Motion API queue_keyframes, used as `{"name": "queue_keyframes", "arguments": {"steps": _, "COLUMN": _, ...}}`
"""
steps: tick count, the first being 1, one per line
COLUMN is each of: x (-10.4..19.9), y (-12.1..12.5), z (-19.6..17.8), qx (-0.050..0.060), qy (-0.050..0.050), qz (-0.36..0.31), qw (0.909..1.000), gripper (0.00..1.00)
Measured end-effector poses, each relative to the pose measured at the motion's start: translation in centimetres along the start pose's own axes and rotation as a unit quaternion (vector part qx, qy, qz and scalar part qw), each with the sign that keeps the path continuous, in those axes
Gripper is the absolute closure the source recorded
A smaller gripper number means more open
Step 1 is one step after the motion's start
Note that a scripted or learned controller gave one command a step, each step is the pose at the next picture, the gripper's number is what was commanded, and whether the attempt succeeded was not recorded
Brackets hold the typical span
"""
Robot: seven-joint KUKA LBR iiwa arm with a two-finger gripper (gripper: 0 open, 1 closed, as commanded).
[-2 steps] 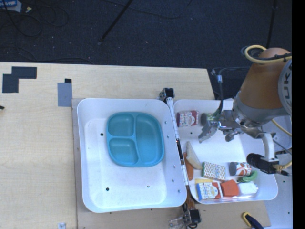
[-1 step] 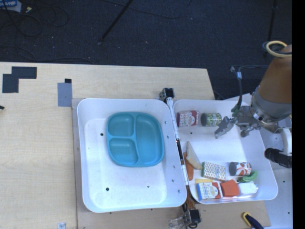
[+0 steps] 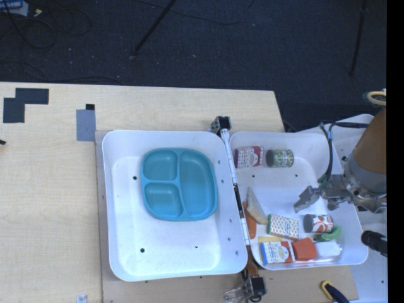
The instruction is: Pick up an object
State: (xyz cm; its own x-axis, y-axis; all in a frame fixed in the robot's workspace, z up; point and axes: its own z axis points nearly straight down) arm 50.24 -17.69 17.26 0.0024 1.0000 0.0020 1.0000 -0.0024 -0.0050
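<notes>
gripper (image 3: pixel 314 199) over right bin (image 3: pixel 287 141), fingers spread, holding nothing; drop straight onto small can (image 3: pixel 318 223); centre before closing; avoid box (image 3: pixel 283 226)

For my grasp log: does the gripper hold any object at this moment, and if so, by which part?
Nothing is held. The gripper hangs open over the right bin, above bare floor, apart from the small can and the green box.

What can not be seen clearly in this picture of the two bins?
- Gripper, camera view: too small and blurred to tell how its fingers stand.
- Labels on the red can and the green-lidded can: too small to read.
- Small packages in the right bin: overlapping, edges unclear.
</notes>
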Motion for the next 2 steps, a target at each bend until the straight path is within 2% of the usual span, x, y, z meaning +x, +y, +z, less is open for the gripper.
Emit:
{"name": "queue_keyframes", "arguments": {"steps": 1, "x": -2.4, "y": 7.1, "z": 2.8, "qx": -0.001, "qy": 0.0, "qz": -0.001, "qw": 1.0, "gripper": 0.0}}
{"name": "queue_keyframes", "arguments": {"steps": 2, "x": -3.7, "y": 2.1, "z": 8.5, "qx": -0.001, "qy": 0.0, "qz": -0.001, "qw": 1.0, "gripper": 0.0}}
